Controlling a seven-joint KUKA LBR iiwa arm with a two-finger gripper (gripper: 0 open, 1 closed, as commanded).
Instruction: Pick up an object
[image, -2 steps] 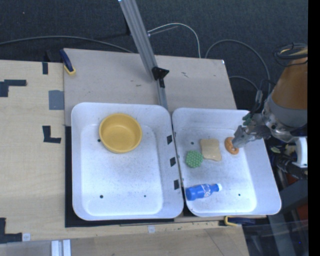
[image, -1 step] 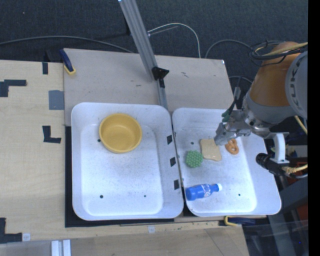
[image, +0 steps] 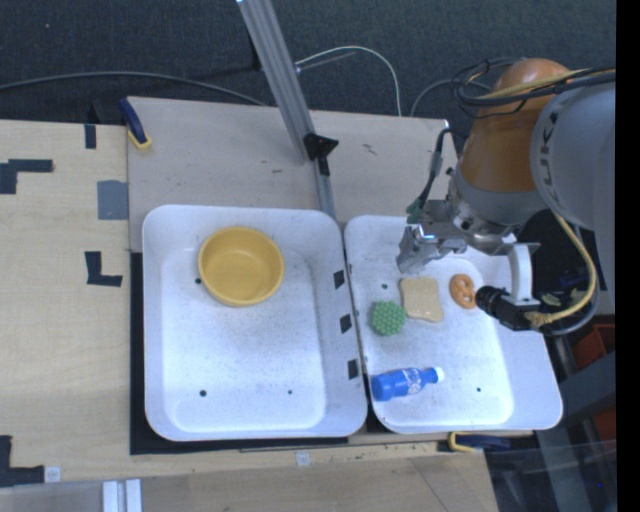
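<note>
Hovering over the right bin (image: 520, 400), my gripper (image: 415, 250) hangs near its upper left part, and I cannot tell from this slant how my jaws stand: they merge into one dark grey block against the white floor. Just at my five o'clock lies a tan, slab-like piece (image: 422, 299), flat, roughly rectangular, like a slice of bread. At its eight o'clock, touching or nearly so, sits a green bumpy ball (image: 388, 318). At the slab's three o'clock is a small orange ring-shaped piece (image: 462, 290), its detail too fine to read. Toward six o'clock a blue bottle (image: 404, 382) with a white cap lies on its side, cap pointing to three o'clock. My grey wrist and orange band cover the bin's upper right corner. In the left bin (image: 170, 400), a yellow bowl (image: 240, 265) stands upright toward eleven o'clock of that bin's centre.
</note>
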